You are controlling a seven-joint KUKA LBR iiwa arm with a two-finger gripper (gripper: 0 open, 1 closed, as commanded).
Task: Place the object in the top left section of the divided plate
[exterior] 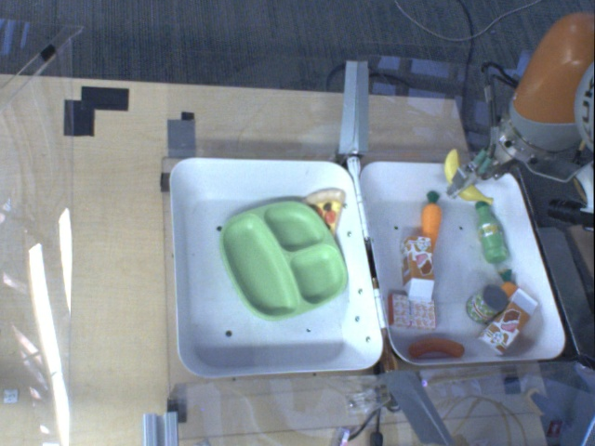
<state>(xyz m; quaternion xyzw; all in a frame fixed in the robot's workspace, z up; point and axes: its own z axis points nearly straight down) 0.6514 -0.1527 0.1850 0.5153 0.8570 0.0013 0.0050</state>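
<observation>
Dark carpet, wooden bench, two white bins, green plate

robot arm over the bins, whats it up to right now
The robot arm's gripper is at the top edge of the right bin, right by a banana. That bin also holds a carrot, a green bottle, some cartons, a can and a sausage. The green divided plate sits in the left bin with a pizza slice at its upper right rim.

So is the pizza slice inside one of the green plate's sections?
No, the pizza slice lies on the left bin's floor against the green plate's upper right rim.
</observation>
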